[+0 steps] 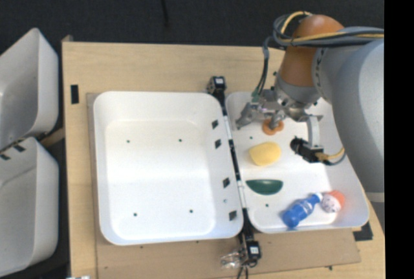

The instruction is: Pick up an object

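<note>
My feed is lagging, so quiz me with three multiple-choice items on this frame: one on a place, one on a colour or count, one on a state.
1. Which bin holds the loose objects?
A. the left bin
B. the right bin
C. both bins

2. What colour is the rounded object just below the pincer?
A. yellow
B. purple
C. black

3. How does the blue bottle rest?
A. standing upright
B. lying on its side
C. hanging from the pincer

Answers:
1 B: the yellow object, the dark green piece and the blue bottle all sit in the right bin.
2 A: it shows pale yellow under the pincer.
3 B: its length stretches along the bin floor.
</note>
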You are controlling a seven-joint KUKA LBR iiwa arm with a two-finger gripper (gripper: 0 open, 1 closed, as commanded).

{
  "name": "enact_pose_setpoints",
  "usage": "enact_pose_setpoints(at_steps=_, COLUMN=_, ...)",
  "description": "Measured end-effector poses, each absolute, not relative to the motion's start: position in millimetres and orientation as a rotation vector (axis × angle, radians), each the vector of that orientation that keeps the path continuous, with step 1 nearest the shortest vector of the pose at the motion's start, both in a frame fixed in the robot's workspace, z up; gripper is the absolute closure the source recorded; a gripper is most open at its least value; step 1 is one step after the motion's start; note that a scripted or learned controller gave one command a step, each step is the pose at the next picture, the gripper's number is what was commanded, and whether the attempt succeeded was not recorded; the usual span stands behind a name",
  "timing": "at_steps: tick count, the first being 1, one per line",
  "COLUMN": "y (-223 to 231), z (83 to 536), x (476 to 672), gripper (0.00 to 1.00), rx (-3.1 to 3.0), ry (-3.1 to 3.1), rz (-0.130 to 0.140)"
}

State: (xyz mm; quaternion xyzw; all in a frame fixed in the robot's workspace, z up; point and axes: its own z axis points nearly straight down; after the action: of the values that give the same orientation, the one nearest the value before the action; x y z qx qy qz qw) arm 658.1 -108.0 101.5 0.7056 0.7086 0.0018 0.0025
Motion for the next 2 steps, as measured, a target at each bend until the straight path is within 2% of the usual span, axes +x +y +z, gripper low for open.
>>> enact_pose_setpoints(at_steps=1, y=-97.8, z=102.0, x=686.7, gripper=0.0, rx=2.232, ry=2.233, rz=-0.026)
enact_pose_setpoints(at_steps=2, y=-100.1, z=115.1, x=689.9, gripper=1.0, rx=2.216, ry=2.219, rz=-0.007)
